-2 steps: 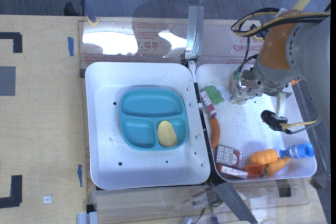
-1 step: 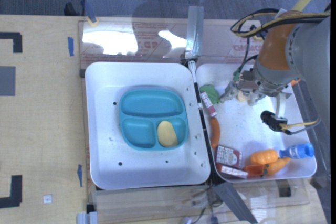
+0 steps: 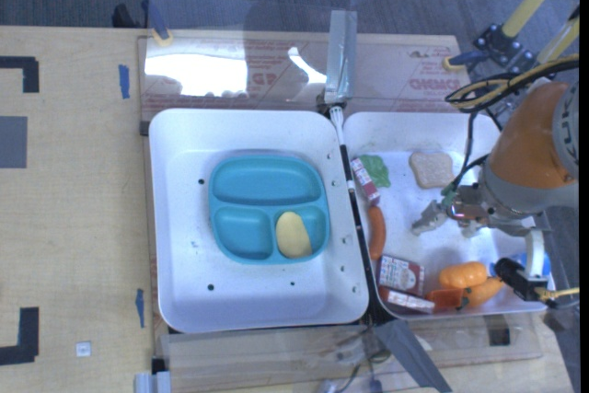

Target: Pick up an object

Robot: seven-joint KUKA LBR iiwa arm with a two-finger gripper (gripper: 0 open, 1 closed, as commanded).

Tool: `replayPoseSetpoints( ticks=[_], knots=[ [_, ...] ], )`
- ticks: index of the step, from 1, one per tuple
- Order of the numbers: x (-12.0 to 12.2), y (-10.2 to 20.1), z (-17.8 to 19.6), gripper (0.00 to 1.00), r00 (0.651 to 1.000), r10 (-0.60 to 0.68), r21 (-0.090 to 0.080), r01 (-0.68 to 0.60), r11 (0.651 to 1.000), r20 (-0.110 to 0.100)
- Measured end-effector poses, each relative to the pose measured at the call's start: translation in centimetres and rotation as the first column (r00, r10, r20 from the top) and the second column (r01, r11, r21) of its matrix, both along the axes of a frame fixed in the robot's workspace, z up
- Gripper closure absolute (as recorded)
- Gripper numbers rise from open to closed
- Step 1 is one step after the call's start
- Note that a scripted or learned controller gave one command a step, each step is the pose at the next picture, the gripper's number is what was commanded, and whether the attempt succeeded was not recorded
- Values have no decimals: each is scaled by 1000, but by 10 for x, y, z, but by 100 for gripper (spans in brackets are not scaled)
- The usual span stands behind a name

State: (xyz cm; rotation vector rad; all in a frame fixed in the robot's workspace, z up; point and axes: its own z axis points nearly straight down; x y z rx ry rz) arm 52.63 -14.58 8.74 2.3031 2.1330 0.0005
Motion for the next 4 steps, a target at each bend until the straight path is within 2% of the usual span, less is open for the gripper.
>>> replayPoseSetpoints(
  ticks=[1, 2, 3, 4],
  knots=[
    [-45, -29, 0, 0, 974, 228, -2, -228, 974, 4],
    [-44, -29, 11, 100, 974, 227, -5, -227, 974, 9],
    [-18, 7, 1, 100, 990, 140, -4, -140, 990, 5],
    [-18, 7, 0, 0, 990, 140, -3, -140, 990, 6]
  ],
)
